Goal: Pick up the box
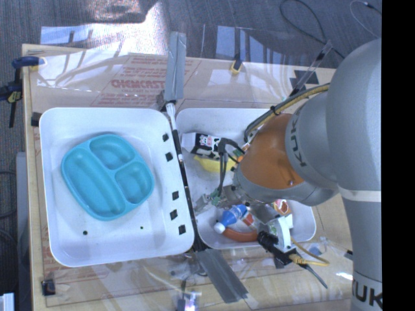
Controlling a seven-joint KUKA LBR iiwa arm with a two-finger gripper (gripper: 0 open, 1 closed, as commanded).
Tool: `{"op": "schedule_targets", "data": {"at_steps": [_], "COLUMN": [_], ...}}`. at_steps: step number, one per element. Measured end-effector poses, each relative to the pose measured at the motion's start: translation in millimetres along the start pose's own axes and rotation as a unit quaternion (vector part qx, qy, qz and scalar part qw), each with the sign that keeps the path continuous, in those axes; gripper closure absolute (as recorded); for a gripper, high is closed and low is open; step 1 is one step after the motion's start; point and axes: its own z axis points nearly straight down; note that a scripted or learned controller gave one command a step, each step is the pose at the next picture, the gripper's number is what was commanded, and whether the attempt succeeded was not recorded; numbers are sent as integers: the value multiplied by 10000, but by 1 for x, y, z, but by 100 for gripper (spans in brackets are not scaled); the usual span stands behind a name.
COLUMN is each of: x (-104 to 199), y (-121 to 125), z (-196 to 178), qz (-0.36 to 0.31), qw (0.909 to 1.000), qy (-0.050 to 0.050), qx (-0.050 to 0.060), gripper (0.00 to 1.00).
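Note:
The box (pixel 202 144) is small and white with black print. It lies at the back left of the right bin (pixel 194 118), beside a yellow object (pixel 209 163). The grey arm with its orange band (pixel 269 157) hangs over the middle of that bin. My gripper (pixel 220 196) points down to the left below the band, a little in front of the box and the yellow object. Nothing shows as held in it.
In the right bin's front part lie a bottle with a blue cap (pixel 231 217) and an orange-red object (pixel 238 234). The left bin (pixel 58 238) holds a blue divided plate (pixel 107 175). A raised divider (pixel 178 186) separates the two bins.

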Motion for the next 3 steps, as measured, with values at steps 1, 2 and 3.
{"op": "schedule_targets", "data": {"at_steps": [1, 2, 3], "x": [-2, -1, -2], "y": [0, 0, 1], "z": [0, 0, 0], "qz": [-134, -152, -498], "qw": [9999, 9999, 9988], "qy": [9, -1, -3], "qx": [-11, -7, -12], "gripper": [0, 0, 0]}}
